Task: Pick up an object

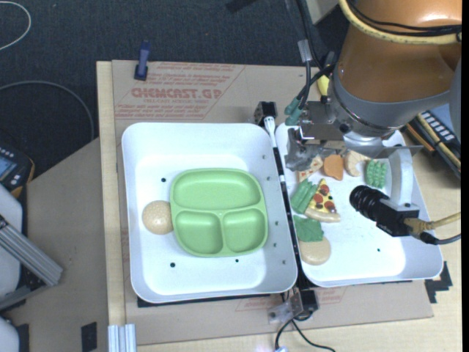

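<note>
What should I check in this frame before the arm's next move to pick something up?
1. Objects within reach in the right bin: ok; pizza slice, green pieces, cookie.
2. End effector over the right bin: ok, at its upper left corner.
3. Object between its fingers: cannot tell.
4. Pizza slice free of neighbours: not ok; green piece touches it.
5. Left bin undisturbed: ok; green tray and cookie lie flat.

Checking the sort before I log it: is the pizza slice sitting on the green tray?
No, the pizza slice lies in the right bin, apart from the green tray.
</note>
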### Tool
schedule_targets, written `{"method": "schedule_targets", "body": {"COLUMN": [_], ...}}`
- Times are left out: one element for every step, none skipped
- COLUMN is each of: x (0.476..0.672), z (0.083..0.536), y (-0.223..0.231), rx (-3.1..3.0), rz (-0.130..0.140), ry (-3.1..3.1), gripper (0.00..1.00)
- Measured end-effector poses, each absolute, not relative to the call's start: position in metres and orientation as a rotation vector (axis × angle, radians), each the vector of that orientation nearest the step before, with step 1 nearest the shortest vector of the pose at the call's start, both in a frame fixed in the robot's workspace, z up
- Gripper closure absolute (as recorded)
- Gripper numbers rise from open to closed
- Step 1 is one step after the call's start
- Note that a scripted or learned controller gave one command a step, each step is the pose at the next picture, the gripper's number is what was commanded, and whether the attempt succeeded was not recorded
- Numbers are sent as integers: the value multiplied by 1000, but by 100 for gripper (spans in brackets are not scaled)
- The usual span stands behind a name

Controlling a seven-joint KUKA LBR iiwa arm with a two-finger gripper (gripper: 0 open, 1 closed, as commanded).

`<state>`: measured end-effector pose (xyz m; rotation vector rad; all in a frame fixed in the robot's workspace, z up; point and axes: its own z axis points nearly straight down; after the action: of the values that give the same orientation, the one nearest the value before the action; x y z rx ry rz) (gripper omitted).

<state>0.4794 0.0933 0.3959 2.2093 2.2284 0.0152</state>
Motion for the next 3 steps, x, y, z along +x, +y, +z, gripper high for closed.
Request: {"method": "schedule_targets", "body": {"x": [478,480,478], "z": [299,418,333], "y": [58,13,26], "rx": [2230,2218,2227], "rz": [-14,17,-11], "ry": [2221,2209,2225], "gripper": [100,100,100]}}
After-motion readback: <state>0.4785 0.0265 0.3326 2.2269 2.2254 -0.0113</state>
